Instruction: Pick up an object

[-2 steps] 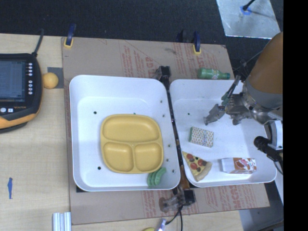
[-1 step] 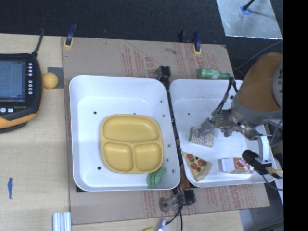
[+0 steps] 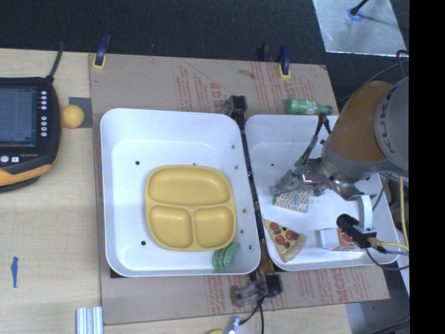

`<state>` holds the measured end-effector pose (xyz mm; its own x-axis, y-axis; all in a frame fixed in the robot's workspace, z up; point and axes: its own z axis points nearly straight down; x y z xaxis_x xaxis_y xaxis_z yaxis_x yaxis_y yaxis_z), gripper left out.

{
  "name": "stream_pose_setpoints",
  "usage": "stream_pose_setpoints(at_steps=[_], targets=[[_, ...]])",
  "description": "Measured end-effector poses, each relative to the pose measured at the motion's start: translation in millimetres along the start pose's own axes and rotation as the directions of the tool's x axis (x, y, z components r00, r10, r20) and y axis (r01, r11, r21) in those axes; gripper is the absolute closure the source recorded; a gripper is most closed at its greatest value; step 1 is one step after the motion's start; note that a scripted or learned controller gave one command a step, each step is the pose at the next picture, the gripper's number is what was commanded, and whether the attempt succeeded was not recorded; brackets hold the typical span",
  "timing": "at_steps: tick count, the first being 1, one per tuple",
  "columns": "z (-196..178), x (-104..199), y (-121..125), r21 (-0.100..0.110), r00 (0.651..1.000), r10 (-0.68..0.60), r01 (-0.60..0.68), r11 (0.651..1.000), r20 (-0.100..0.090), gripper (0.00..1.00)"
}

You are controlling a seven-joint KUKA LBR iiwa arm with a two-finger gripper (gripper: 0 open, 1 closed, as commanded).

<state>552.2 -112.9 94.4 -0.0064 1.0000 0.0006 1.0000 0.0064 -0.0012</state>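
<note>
End effector [image 3: 290,184]: low over patterned packet [image 3: 292,200] in right bin [image 3: 278,134] — seemingly positioned to grab it.
Grip: cannot tell — unclear.

In the left bin [image 3: 122,134] a yellow divided plate [image 3: 189,206] fills the middle, and a green piece [image 3: 226,255] lies near the front right corner; the strip along the back wall and left wall is open. In the right bin [image 3: 271,134] the arm [image 3: 361,134] covers the right side, the gripper [image 3: 288,184] hangs over a patterned packet [image 3: 292,200] mid-bin, and a pizza slice [image 3: 283,239] (beside the left wall) blocks the front left corner. The back left corner there is open.
</note>
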Motion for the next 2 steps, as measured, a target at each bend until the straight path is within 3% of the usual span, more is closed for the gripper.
stream_pose_setpoints(at_steps=[1,2], targets=[[1.3,-98.0,71.8,-0.001,1.0,0.005,-0.005,1.0,0.002,0.0],[-19.9,-56.2,42.0,0.002,1.0,0.001,-0.001,1.0,0.001,0.0]])
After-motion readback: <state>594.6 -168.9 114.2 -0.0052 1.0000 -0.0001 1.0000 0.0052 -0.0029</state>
